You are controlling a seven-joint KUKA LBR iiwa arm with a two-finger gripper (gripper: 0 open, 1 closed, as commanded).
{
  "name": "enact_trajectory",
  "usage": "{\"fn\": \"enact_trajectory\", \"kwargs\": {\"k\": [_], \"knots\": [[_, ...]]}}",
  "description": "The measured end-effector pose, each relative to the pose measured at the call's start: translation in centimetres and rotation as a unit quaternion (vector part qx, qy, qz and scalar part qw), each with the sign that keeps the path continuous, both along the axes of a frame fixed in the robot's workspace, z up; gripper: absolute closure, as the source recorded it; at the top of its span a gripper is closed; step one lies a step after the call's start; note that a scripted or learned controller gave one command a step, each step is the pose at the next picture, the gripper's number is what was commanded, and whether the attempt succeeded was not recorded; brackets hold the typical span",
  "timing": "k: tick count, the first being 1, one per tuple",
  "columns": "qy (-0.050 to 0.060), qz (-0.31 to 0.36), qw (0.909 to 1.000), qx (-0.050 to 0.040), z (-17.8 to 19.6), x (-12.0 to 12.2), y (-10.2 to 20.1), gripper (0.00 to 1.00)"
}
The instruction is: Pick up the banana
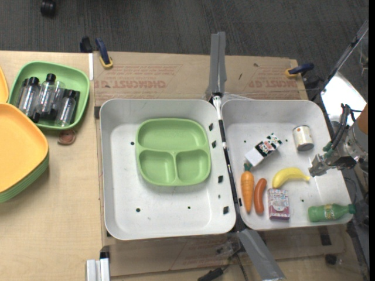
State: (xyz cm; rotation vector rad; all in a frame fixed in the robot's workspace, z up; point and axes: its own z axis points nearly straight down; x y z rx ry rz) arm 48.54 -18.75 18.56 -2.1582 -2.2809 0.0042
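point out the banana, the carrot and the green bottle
banana (289,175), camera view, middle of its curved body
carrot (247,191), camera view, middle of its orange body
green bottle (328,213), camera view, middle of its body

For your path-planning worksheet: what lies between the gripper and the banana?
Bare white bin floor; the camera view shows the gripper just right of the banana tip, nothing between.

A robotics lab is indicated: two white bins (117,174) are set side by side on a cardboard-covered bench (176,78) held by clamps (104,56), grey carpet (176,10) lies beyond, and a chair castor (48,6) is seen far left.
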Motion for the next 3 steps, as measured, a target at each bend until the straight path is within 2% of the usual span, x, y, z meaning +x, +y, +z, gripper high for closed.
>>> {"fn": "enact_trajectory", "kwargs": {"k": [1, 2, 3], "knots": [[-0.001, -0.271, 0.9625, -0.001, 4.3, 0.0, -1.8, 1.0], [0.0, -0.523, 0.8523, -0.002, 9.9, 0.4, -1.3, 1.0], [0.0, -0.65, 0.7597, -0.0026, 9.7, -0.8, -1.1, 1.0]]}}
